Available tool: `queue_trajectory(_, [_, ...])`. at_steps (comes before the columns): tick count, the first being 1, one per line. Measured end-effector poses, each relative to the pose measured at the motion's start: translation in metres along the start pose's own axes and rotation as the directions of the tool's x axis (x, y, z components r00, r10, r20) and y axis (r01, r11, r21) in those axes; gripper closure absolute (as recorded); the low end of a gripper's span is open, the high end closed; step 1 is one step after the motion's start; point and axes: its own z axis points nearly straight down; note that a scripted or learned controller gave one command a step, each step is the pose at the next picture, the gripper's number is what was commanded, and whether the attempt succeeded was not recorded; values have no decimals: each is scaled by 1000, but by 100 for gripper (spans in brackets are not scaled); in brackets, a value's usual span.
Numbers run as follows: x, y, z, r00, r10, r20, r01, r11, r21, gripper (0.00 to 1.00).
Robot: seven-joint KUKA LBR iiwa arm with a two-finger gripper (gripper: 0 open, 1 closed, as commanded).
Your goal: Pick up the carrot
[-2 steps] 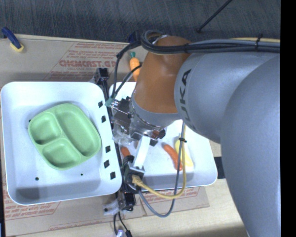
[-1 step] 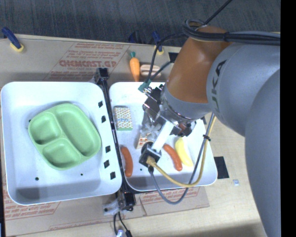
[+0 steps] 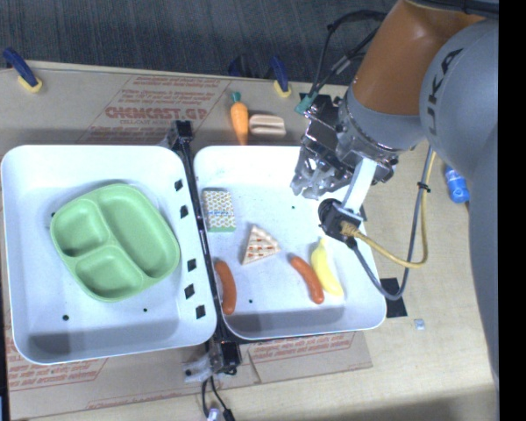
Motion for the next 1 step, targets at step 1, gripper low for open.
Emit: queue_trajectory(1, [-118,66,48,999,-33,1,33,999,3,100])
